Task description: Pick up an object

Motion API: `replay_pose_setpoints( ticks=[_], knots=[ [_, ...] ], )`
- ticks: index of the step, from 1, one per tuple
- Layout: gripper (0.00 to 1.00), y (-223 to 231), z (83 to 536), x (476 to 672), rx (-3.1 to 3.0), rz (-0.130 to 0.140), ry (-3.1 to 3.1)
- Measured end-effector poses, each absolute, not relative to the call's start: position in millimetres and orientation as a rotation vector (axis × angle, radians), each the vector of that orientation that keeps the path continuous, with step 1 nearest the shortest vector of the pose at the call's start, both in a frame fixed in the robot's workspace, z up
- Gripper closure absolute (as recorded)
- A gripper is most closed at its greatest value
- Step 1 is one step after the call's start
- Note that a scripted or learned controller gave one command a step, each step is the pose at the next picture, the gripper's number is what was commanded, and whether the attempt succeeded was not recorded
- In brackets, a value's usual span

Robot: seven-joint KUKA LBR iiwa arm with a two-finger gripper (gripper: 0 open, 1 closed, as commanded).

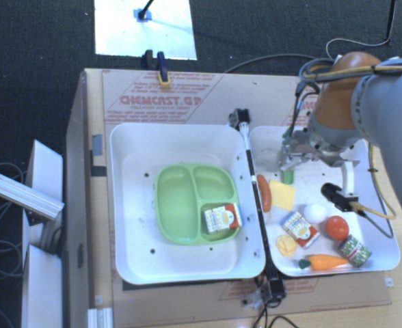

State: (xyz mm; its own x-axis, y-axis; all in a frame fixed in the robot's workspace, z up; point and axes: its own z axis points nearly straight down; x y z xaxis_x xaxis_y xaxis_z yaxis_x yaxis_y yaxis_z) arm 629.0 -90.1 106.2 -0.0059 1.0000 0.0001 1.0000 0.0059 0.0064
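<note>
My gripper [287, 164] hangs low over the back left of the right bin [387, 246], just above a yellow cheese slice [281, 195]. A small green thing [287, 177] shows right at its tip; whether it is gripped is unclear. A red sausage [264, 192] lies along the bin's left wall. Further forward are a white egg [315, 212], a red tomato [336, 227], a small carton [300, 228], a yellow piece [286, 244], a carrot [322, 261] and a green-labelled can [355, 251].
The left bin [127, 203] holds a green divided plate [180, 203] with a small juice carton [221, 219] in its front right compartment. A black divider bar [250, 176] runs between the bins. The grey arm [385, 108] covers the right bin's back right.
</note>
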Motion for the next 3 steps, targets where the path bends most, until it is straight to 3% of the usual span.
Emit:
replay_pose_setpoints(
  ticks=[1, 2, 3],
  knots=[
    [1.0, -53, 186, 669.6, 2.213, 0.005, 2.224],
    [0.0, -53, 185, 669.2, 2.214, 0.003, 2.225],
    [0.0, -88, 97, 668.3, 2.219, -0.001, 2.223]
  ],
)
